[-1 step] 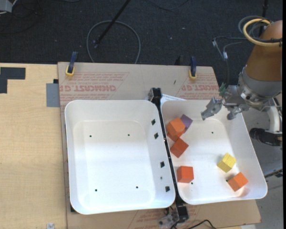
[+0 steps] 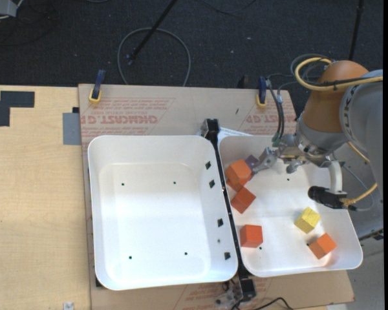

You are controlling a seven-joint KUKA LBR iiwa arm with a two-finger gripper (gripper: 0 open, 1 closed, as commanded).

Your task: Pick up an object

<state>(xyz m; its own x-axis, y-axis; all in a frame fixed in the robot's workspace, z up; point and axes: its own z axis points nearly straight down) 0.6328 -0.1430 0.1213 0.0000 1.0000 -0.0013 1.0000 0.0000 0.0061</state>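
Mostly orange cubes (image 2: 240,172), one yellow block (image 2: 307,220), in smooth white bin (image 2: 339,261).

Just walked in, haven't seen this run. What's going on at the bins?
The grey KUKA arm reaches in from the right over the right bin, its tool low near the bin's upper left, next to an orange block. Nothing visibly held. The right bin also holds three more orange blocks and a yellow block. The left bin sits alongside.
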